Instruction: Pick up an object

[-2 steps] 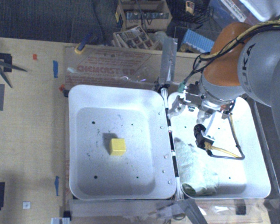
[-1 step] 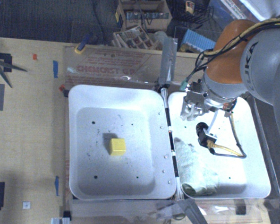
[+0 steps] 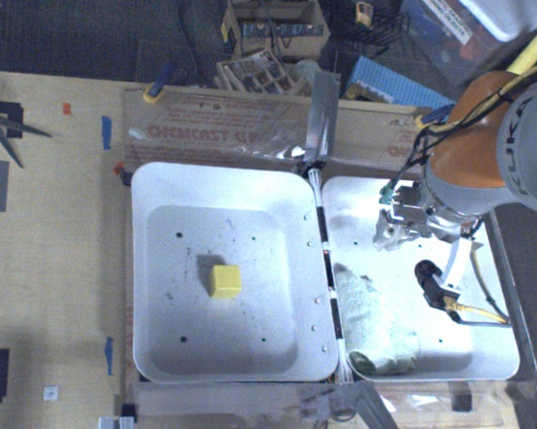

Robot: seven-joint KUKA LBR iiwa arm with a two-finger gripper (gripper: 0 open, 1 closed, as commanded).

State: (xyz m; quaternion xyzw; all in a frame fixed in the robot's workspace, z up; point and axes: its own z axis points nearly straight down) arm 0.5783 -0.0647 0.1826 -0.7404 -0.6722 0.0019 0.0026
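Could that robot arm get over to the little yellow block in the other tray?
Probably yes. The yellow block lies alone in the left bin, open from above; the gripper hangs over the right bin.

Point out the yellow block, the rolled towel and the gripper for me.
yellow block (image 3: 225, 281), camera view, top face.
rolled towel (image 3: 371, 320), camera view, middle of the cloth.
gripper (image 3: 394, 233), camera view, between its fingertips.

Yellow block (image 3: 225, 281) stands unobstructed; rolled cloth (image 3: 375, 329) crowds right bin (image 3: 500, 359).
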